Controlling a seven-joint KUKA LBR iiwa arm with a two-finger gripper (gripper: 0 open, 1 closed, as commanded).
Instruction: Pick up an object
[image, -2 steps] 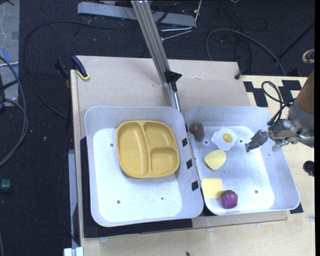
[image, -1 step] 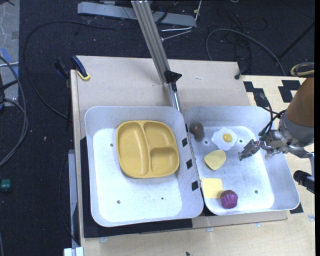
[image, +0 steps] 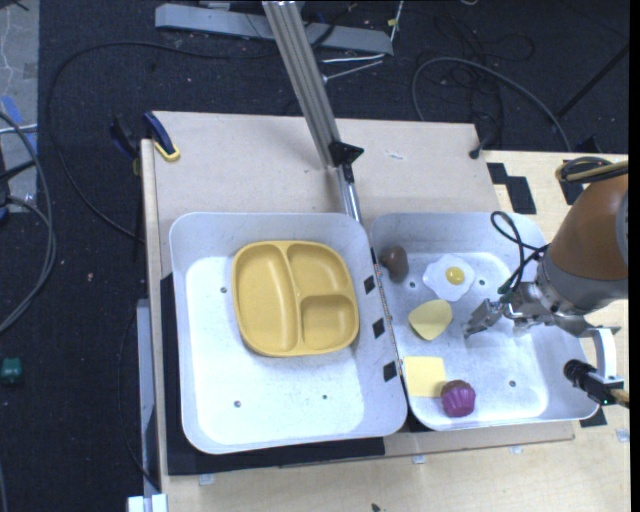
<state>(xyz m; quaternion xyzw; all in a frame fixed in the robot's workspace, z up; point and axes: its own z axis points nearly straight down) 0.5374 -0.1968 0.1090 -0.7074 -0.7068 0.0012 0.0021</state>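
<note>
camera view: pick not yet done. my pincer (image: 476, 322) hovers low inside the right bin (image: 530, 395), fingers parted, nothing between them. nearest candidate: pale yellow wedge (image: 431, 320), just beside my fingertips at 9 o'clock, lying flat, apart from them. fried egg toy (image: 451, 276) at 11 o'clock, near. yellow square block (image: 423, 377) and purple lumpy piece (image: 458, 398) toward 7 o'clock. remaining, by my judgement: descend, close, lift.

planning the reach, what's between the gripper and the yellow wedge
Only bare white floor of the right bin lies between the gripper and the yellow wedge, in the camera view.
</note>
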